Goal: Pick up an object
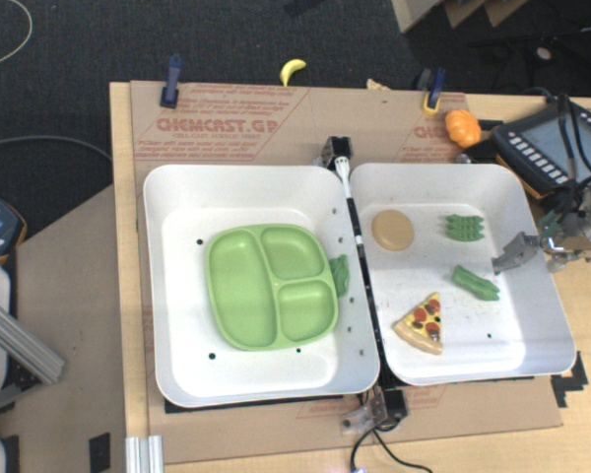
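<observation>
Four small toys lie before my gripper (512, 254), whose finger state I cannot tell; nearest, just inward, the green pod (475, 283) looks light, stiff, best pinched across its narrow middle.

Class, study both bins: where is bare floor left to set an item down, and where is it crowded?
Left bin: bare strips around the green divided plate. Right bin: bare along the near edge beyond the pizza slice. Crowded: its middle, among the round cookie, two green pieces and the gripper.

Divided plate (272, 286) in left bin (167, 264); pizza slice (422, 324) in right bin (542, 333)
</observation>
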Controlling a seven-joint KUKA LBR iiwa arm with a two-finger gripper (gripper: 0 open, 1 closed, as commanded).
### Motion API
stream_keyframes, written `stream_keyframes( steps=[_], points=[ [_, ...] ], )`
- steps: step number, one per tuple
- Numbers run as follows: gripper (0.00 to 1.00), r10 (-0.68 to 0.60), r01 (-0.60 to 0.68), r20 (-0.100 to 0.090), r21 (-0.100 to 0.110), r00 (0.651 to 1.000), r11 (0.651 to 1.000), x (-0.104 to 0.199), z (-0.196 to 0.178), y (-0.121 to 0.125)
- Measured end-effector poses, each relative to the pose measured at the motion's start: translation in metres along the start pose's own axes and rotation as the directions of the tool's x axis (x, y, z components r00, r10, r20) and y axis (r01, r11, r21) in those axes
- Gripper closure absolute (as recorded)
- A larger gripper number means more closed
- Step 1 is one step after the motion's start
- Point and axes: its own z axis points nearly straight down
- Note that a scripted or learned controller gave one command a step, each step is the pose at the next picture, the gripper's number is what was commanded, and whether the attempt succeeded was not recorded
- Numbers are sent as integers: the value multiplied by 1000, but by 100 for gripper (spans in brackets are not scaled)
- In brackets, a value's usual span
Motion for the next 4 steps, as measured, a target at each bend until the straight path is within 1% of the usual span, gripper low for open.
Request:
stream_keyframes(
  steps=[1,2,3,4],
  points=[
    [0,-6,6,-18,3,1000,1000,-7,119,15],
    [0,-8,8,-9,6,1000,1000,98,117,-31],
    [100,2,-2,0,-1,1000,1000,91,106,-29],
    [100,-10,10,-3,-10,1000,1000,169,11,-27]
  ],
)
